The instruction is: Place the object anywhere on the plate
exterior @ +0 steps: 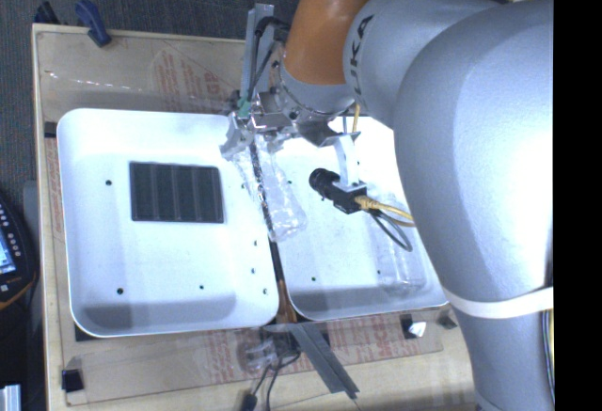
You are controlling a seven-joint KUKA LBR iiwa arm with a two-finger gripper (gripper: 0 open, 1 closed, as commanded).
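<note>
The grey arm [470, 118] bears the letters "KU" beside its orange band. The fingers [268, 197] are see-through, hanging over the seam between the two bins; I cannot tell their spread. A dark ribbed plate [177, 192] lies in the left bin [94, 296].

A dark ribbed plate [177, 192] lies in the left bin [85, 296], beside the right bin [348, 301].
</note>
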